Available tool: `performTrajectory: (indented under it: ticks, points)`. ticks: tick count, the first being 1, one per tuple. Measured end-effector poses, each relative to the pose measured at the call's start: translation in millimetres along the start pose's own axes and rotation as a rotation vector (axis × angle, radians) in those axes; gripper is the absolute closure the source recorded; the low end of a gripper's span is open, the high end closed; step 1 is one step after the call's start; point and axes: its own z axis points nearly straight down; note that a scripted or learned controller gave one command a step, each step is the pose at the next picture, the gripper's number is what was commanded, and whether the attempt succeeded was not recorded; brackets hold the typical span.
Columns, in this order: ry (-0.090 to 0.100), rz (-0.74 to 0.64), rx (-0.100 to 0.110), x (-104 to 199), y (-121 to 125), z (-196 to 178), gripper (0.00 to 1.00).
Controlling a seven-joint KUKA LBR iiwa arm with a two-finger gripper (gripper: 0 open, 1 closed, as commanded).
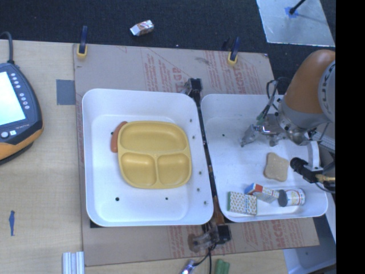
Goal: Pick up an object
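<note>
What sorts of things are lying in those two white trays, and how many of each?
Yellow divided plate: 1
Orange-red item, mostly hidden under the plate's left edge: 1
Tan sponge-like piece: 1
Tube: 1
Small green patterned packet: 1
Total: 5

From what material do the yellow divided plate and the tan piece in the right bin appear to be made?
The yellow divided plate looks like moulded plastic with a smooth, faintly glossy finish and rounded compartment walls. The tan piece looks like sponge or foam, matte and slightly rough; this is uncertain.
</note>
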Motion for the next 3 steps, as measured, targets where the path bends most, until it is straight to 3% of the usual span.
performTrajectory:
  ticks: [1, 2, 3]
  points:
    - [0.0, 0.0, 0.0, -27.7, -11.8, -0.7, 0.0]
    - [0.0, -0.001, -0.002, -47.8, -58.0, -0.4, 0.0]
    - [0.002, 0.003, -0.005, -38.7, 48.1, -1.4, 0.0]
